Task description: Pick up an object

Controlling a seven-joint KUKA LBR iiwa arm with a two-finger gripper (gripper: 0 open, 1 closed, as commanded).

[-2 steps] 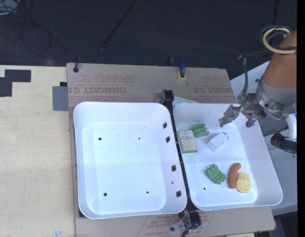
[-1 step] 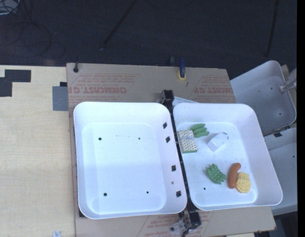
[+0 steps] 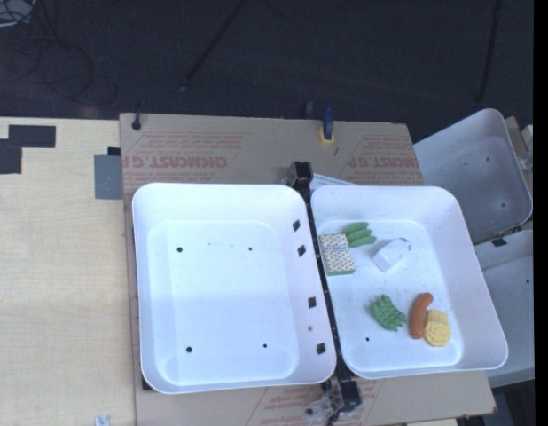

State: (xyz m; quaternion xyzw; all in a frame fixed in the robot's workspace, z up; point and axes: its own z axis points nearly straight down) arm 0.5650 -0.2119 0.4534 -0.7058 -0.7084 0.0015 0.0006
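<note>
- Everything I could pick lies in the right bin [image 3: 473,247]; the left bin [image 3: 150,238] offers me nothing to go for.
- I reach in from the right side, so the right bin is the nearer one and no reach across the divide should be needed.
- What state my gripper is in, I cannot tell from this view.
- Near the right bin's left wall, toward its far edge, sits a checkered block [image 3: 336,254], with a green pod [image 3: 359,234] just beside its far-right corner.
- A white block [image 3: 390,255] lies near the middle of the bin floor, apart from the rest and turned at a slant to the walls.
- Toward the near right corner, an orange sausage [image 3: 419,315] lies with its long axis running roughly from far edge to near edge, leaning a little. A yellow corn piece [image 3: 437,328] touches its right side, and a leafy green piece [image 3: 388,312] lies just beside it on the left.
- My judgement: the white block is the cleanest target, since it has bare floor all around it. I would set my closing direction across its short side.
- The sausage is nearest my side, but closing across its narrow width risks catching the corn piece too.
</note>
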